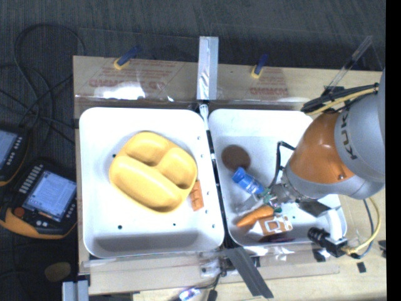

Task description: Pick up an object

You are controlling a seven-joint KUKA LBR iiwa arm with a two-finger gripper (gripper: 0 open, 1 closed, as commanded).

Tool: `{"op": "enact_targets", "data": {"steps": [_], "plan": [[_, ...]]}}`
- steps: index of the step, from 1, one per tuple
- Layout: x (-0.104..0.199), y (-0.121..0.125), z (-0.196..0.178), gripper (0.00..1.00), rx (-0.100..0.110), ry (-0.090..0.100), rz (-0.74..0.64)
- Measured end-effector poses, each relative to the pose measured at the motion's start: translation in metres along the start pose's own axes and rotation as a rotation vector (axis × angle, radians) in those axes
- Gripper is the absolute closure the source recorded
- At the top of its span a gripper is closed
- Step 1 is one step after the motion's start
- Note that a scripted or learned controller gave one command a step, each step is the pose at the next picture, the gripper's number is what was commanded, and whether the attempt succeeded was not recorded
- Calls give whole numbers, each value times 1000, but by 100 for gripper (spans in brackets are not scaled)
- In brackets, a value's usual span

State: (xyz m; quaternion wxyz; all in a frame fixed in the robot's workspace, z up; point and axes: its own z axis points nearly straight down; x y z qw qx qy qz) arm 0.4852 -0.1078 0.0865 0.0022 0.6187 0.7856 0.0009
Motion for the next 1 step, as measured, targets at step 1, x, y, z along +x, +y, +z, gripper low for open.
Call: {"op": "enact_targets", "data": {"steps": [1], "plan": [[0,0,-7,100,-1,0,-3]]}}
